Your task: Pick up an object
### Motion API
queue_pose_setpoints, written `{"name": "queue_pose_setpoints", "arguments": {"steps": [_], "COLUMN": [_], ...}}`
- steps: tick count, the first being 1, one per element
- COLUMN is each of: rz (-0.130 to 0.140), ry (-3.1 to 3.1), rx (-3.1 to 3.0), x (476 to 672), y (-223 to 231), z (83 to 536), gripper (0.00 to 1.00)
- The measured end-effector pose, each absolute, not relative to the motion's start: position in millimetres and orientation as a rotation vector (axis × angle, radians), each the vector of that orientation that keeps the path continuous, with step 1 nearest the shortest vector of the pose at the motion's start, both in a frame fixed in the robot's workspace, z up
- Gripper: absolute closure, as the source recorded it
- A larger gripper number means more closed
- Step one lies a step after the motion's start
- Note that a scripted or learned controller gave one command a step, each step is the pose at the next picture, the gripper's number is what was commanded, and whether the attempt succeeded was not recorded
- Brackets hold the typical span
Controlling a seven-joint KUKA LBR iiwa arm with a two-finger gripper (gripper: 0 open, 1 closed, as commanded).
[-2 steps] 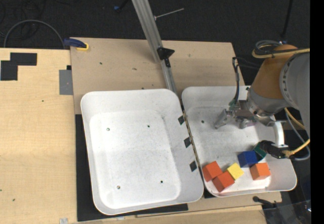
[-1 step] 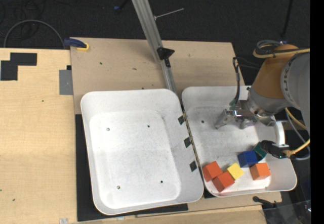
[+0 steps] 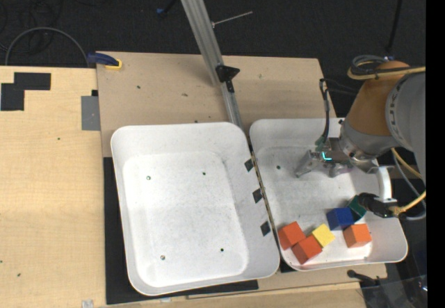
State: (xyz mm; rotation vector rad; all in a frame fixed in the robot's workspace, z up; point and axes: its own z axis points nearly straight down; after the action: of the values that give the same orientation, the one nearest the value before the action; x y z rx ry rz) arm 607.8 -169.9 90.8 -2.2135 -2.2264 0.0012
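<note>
Inside smooth white bin (image 3: 389,247), matte cubes (image 3: 323,235)

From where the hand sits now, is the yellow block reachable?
Probably yes. The hand hangs in the right bin, and the yellow block lies uncovered nearer the front, though an orange block touches it and a blue block crowds it.

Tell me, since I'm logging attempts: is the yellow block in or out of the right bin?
In. The yellow block lies on the floor of the right bin, near its front edge, among the other blocks.
</note>
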Motion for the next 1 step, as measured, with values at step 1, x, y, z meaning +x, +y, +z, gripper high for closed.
{"name": "queue_pose_setpoints", "arguments": {"steps": [1], "rz": [0.001], "ry": [-2.229], "rx": [-2.211], "x": [607.8], "y": [-169.8], "z": [90.8], "gripper": [0.0]}}
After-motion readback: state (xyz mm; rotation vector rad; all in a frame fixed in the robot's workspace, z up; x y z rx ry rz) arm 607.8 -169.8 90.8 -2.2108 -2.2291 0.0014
